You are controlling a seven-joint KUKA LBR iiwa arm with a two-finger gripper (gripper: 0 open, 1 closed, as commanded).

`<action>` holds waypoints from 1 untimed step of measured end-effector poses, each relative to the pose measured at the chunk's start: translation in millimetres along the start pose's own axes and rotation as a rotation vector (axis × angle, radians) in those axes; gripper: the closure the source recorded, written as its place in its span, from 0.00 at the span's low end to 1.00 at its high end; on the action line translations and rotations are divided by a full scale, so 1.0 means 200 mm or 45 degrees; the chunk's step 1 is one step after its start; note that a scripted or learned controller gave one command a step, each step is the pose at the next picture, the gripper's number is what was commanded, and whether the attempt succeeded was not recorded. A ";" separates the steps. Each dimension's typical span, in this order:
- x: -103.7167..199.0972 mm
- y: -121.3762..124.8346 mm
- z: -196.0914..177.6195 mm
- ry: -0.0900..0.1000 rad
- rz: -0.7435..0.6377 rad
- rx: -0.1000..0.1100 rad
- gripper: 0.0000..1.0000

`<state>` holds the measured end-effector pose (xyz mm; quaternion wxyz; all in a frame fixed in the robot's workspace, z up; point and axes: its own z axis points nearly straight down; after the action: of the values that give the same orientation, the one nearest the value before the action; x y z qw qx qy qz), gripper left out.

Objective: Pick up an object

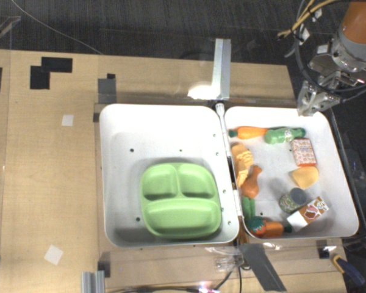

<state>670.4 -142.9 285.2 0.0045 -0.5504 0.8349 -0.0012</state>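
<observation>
The counter [43, 182], a pale wood-toned surface with a few black patches and small white tags, is being taken up mostly by two shallow white bins lying side by side near its right edge. Beyond its far edge a dark ribbed floor is being crossed by thin cables. The left bin [119, 133] is being occupied by a green compartment tray [180, 199] resting toward its near side. The right bin [337, 163] is being crowded with small items: a carrot [251, 132] and a green bottle [283, 135] along its far wall, a red-and-white packet [303, 152], a yellow wedge [305, 176], a drumstick [252, 182], and a small carton [309, 212] near its near right corner.

The task is judged to be barely begun: every object is being left at rest in the bins, and nothing is being carried. The gripper [309, 102] is being held above the far right corner of the right bin, outside its rim; whether it is parted or closed cannot be told. A descent and a grasp are judged to be left.
</observation>
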 end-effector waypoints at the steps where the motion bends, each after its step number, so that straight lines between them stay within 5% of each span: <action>1: -0.01 -0.01 -0.08 -0.009 0.002 0.018 1.00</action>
<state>672.8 -141.8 302.1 0.0112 -0.5497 0.8353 -0.0051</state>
